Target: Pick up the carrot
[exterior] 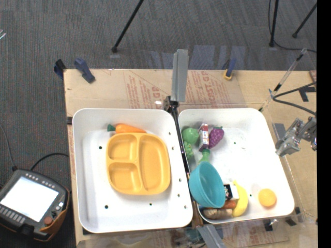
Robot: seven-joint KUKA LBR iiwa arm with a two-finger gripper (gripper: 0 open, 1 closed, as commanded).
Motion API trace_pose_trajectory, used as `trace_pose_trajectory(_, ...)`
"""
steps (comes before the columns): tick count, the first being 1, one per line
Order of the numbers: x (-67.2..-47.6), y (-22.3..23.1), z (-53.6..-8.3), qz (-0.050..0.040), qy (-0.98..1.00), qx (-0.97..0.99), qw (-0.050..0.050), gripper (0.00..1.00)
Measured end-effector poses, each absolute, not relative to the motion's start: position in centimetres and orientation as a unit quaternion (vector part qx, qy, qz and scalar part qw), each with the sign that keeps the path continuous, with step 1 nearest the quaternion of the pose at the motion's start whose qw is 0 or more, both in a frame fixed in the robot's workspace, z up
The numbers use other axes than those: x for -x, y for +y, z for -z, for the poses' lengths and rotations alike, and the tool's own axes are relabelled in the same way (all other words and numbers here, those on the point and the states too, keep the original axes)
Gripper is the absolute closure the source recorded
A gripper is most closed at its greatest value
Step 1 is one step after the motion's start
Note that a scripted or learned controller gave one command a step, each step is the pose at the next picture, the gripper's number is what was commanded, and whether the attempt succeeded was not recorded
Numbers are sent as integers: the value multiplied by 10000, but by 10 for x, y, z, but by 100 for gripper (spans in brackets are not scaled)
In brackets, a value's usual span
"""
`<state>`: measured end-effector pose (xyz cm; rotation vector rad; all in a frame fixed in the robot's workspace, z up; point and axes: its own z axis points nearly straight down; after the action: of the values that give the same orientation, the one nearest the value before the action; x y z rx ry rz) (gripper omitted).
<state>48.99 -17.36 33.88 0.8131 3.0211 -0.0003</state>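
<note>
The small orange plastic carrot (129, 128), long axis lying nine-to-three, is seen in the left white bin (83, 138) touching the yellow divided plate's (138, 164) twelve-o'clock edge, well away at nine o'clock from the claw (289, 143), whose opening cannot be told.

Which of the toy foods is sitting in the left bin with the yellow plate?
The carrot, orange with a green top, lying along the far edge of the yellow divided plate. The other toy foods, like the purple grapes, sit in the right bin.
</note>
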Motion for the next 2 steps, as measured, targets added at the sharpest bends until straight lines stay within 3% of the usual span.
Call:
trace_pose_trajectory(1, -486, -210, -192, -19, 9782, -2076, -77, 100)
trace_pose_trajectory(2, -483, -205, -113, -20, 9879, -1548, -50, 100)
